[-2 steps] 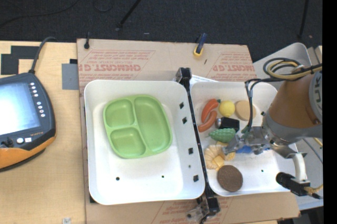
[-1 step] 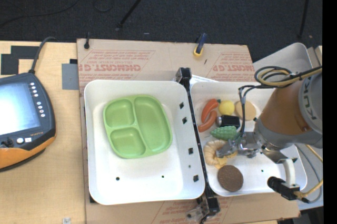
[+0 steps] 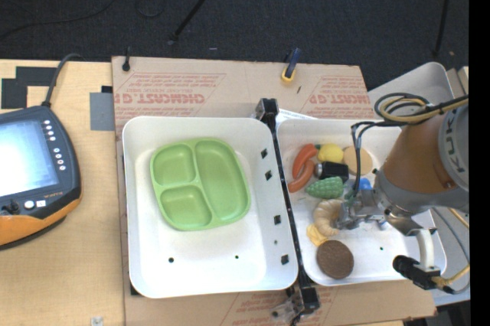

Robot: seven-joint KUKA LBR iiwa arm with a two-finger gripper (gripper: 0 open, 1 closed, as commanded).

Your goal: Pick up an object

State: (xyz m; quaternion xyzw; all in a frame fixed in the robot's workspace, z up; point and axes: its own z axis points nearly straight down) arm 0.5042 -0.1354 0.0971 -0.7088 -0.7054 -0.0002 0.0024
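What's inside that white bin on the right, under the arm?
The right bin holds toy food: a brown cookie, green corn, an orange sausage. The arm covers the rest.

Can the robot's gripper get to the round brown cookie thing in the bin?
Probably yes. The brown round thing lies flat near the front of the right bin, with nothing on top of it. The gripper hangs just above and behind it, beside a tan curved piece.
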